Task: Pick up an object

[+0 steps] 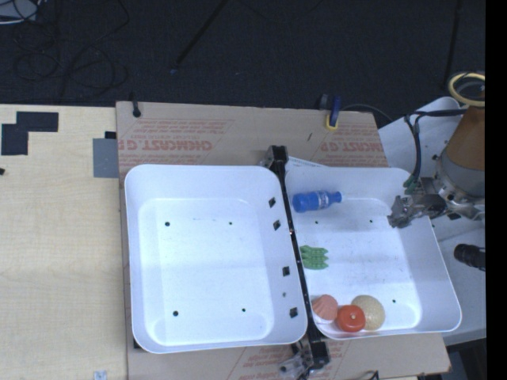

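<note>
The right bin (428, 252) holds a blue bottle (317, 201) lying on its side near the back wall. A small green object (314, 257) lies by the bin's left wall. In the front corner sit a pink round piece (324, 306), a red round piece (351, 318) and a tan ball (369, 310), close together. My gripper (402, 212) hangs over the right bin's back right edge, well to the right of the bottle, with nothing visible between its fingers. Their state is too small to read.
The left bin (142, 212) stands beside the right one, with a black divider (289, 244) between them. Both rest on a cardboard sheet (198, 137). A cable (416, 141) loops near the arm at the right.
</note>
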{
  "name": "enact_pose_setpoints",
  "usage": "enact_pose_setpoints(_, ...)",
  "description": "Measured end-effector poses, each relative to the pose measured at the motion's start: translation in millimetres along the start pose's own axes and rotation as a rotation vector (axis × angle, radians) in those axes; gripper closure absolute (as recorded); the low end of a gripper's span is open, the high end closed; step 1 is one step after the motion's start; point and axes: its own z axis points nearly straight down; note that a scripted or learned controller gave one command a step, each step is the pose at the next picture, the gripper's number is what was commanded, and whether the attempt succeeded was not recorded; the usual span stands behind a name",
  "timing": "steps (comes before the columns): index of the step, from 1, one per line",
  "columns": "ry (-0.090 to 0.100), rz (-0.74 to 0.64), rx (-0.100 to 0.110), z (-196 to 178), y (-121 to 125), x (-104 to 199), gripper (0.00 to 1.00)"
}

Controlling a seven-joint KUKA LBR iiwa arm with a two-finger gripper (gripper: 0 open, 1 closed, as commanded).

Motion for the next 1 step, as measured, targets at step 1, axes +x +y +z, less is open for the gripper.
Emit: enact_pose_setpoints(1, 0.001, -0.002, 0.002, -9.5, -0.4, -0.9, 1.0)
